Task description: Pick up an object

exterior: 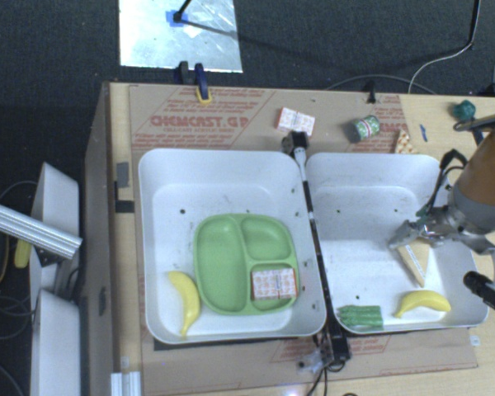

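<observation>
The right bin holds a pale wedge-shaped slice, a yellow banana near the front wall and a green block at the front left corner. My gripper hangs low over the far end of the wedge, reaching in from the right below the orange band. In the left bin a green divided plate carries a pink-and-white packet in its front right compartment. A second banana lies beside the plate at the front left.
Behind the bins on the cardboard lie a pink-and-white packet, a small green-and-white can and a waffle-patterned piece. A blue-and-yellow clamp stands at the back edge. A black divider runs between the bins.
</observation>
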